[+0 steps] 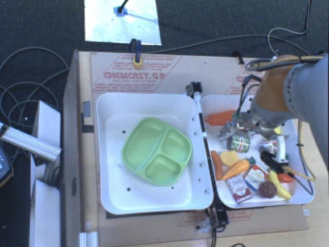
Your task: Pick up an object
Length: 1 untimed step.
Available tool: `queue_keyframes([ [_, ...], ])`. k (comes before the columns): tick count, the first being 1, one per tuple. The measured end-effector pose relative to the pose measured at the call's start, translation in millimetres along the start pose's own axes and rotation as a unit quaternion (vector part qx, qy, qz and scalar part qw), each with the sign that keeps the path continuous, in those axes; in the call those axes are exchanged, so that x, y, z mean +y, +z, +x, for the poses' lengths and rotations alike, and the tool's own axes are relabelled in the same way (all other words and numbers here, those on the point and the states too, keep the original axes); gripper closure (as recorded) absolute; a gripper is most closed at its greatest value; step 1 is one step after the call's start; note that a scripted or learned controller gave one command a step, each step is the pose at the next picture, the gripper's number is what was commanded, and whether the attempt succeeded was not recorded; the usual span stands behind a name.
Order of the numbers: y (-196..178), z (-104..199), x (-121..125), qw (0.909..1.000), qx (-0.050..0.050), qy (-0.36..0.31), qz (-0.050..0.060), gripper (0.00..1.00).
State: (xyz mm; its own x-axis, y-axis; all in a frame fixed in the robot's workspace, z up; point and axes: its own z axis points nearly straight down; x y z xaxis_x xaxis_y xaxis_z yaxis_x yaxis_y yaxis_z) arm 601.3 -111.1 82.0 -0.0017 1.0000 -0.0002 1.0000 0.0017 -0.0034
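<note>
My gripper (237, 130) hangs low over the back part of the right bin (303, 197), at the end of the grey arm (288, 94) that comes in from the right. Directly under and in front of it lies a small round can (239, 144) with a green and red label. An orange sausage-shaped toy (219, 118) lies just left of the gripper by the bin's back wall. The gripper's body hides whatever sits between its tips.
Several toy foods crowd the right bin: a carrot (237, 168), a red carton (238, 189), a banana (280, 186), a dark round fruit (267, 190), a white bottle (272, 146). The left bin (110, 189) holds a green divided plate (157, 151). Cables trail behind the bench.
</note>
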Motion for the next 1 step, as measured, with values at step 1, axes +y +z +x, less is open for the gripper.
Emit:
queue_keyframes([
  [1,1.4,14.5,50.7,0.9999,-0.001,0.001,0.015,0.00],
])
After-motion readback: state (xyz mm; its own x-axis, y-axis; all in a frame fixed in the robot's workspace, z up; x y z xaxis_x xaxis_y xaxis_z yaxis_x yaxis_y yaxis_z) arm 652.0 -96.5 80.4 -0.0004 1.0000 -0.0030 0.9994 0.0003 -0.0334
